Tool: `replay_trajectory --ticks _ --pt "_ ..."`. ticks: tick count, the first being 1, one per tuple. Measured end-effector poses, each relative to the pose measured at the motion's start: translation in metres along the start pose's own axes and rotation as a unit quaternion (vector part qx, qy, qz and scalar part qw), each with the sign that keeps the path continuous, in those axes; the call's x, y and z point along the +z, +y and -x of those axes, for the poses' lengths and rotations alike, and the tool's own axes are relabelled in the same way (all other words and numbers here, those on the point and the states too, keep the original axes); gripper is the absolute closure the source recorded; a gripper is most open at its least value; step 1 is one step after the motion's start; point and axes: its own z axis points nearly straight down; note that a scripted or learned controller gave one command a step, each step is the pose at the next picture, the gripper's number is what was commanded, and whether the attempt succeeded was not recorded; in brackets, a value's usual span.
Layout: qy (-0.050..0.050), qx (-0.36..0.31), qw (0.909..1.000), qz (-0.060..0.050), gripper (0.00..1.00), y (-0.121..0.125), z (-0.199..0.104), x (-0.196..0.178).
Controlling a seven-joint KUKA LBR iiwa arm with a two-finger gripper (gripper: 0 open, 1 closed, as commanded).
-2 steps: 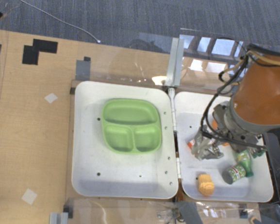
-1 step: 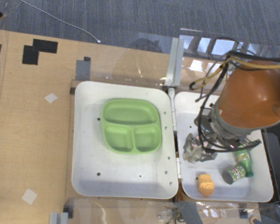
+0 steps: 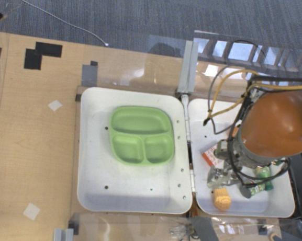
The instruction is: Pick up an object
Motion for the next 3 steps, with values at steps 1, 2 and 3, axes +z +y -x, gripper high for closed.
replay_trajectory --ticks 1,2,3 --pt "-0.001 0.123 0.9924 0.0 1.0 0.015 0.07 0.0" --pt "-0.004 0.282 0.9595 -0.003 1.0 -0.011 0.12 -0.085" --pt "-0.001 0.204 0.979 -0.001 1.0 0.008 0.107 -0.036"
